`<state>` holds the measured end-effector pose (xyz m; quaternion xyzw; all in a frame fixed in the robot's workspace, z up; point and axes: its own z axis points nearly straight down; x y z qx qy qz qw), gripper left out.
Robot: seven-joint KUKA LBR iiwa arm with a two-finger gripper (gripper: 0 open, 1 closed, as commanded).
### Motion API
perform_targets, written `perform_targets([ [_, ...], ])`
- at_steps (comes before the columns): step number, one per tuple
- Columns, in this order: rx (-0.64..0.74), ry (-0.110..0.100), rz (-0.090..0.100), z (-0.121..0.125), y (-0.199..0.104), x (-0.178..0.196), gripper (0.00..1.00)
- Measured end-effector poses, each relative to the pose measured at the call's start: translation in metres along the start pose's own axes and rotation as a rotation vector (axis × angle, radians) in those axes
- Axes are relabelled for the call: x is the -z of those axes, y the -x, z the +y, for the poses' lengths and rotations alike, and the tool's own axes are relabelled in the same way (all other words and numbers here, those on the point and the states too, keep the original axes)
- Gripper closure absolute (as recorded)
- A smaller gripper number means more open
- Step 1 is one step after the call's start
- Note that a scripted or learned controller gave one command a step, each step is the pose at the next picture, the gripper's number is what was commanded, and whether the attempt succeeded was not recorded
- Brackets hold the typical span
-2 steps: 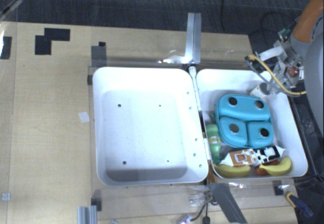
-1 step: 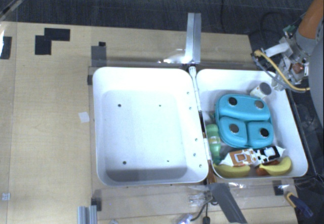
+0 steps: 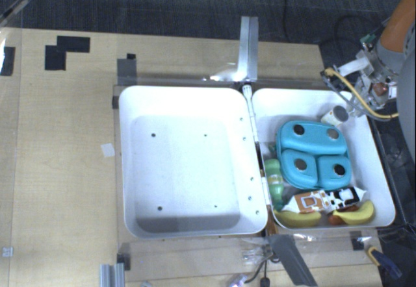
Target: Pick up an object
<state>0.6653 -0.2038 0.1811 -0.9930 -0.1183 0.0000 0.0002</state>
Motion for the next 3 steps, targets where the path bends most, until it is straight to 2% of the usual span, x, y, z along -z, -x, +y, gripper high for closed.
perform_targets([
  [1,0.124,0.001,0.001,-0.002,0.013,0.104,1.00],
  [2,0.012,0.001,0.000,0.000,0.003,0.110,1.00],
  [3,-0.015,0.001,-0.001,0.000,0.003,0.114,1.00],
])
